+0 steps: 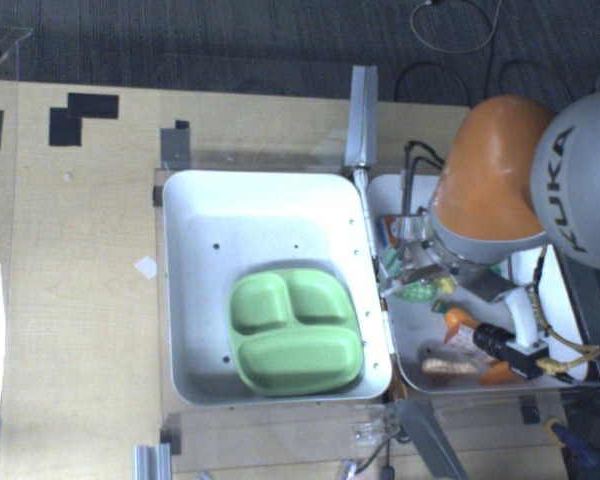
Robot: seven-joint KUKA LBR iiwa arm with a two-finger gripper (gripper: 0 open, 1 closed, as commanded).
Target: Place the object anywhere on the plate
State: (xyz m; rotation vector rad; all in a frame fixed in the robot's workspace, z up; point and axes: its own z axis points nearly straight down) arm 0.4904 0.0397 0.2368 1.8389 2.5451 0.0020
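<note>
As arm (490,168) half-hides it — gripper (401,264) overhangs right bin (412,333).

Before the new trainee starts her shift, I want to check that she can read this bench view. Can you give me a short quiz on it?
1. True or false: the green plate lies in the bin on the view's right.
2. How many compartments does the plate have? A) two B) three C) five
3. Fill in: the grey and orange arm hangs over the ___ bin.

Key: 1 false, it lies in the left bin; 2 B; 3 right.
</note>
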